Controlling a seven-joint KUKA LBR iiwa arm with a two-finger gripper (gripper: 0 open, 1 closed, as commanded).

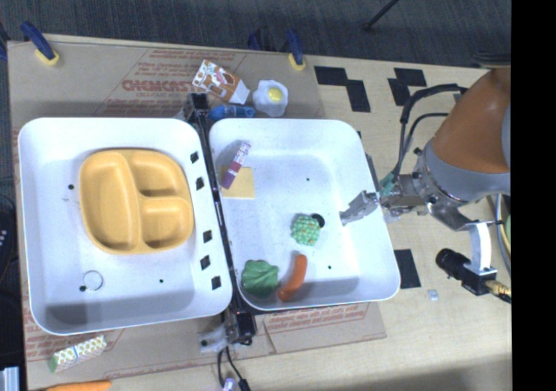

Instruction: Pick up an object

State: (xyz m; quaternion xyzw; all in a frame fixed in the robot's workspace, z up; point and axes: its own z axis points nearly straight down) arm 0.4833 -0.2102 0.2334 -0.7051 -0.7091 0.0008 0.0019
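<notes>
Camera view: bumpy green ball point(305, 229), smooth orange carrot point(294, 277)

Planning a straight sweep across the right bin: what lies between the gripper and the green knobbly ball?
In the camera view, just bare white bin floor separates the gripper from the green knobbly ball; a small dark object sits against the ball's upper right.

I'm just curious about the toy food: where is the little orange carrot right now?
The carrot lies in the right bin, near its front edge, touching the leafy green toy on its left and just below the green bumpy ball.
</notes>
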